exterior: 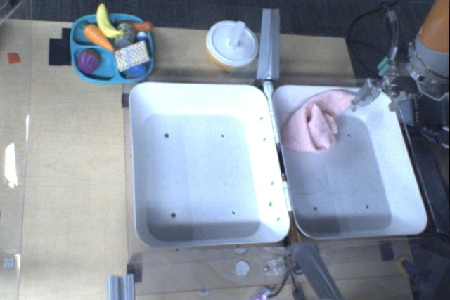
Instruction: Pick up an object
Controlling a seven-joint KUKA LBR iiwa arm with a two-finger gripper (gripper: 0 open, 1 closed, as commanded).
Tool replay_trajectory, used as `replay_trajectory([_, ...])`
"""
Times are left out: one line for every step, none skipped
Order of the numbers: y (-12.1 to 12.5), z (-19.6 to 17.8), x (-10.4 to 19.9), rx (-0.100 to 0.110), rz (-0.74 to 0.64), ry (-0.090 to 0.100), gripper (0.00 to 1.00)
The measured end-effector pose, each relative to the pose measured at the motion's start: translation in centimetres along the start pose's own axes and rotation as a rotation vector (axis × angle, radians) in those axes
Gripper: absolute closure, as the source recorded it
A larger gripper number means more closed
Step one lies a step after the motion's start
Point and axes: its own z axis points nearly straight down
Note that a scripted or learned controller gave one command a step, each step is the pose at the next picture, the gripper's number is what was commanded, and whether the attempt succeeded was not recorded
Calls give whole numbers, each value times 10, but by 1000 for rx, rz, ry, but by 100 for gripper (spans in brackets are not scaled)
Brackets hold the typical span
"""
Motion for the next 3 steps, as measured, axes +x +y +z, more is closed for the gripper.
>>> replay_trajectory([14, 124, 57, 1, -160, 1, 0])
replay_trajectory([18, 146, 83, -12, -222, -4, 0])
replay_trajectory([21, 133, 86, -21, -224, -1, 100])
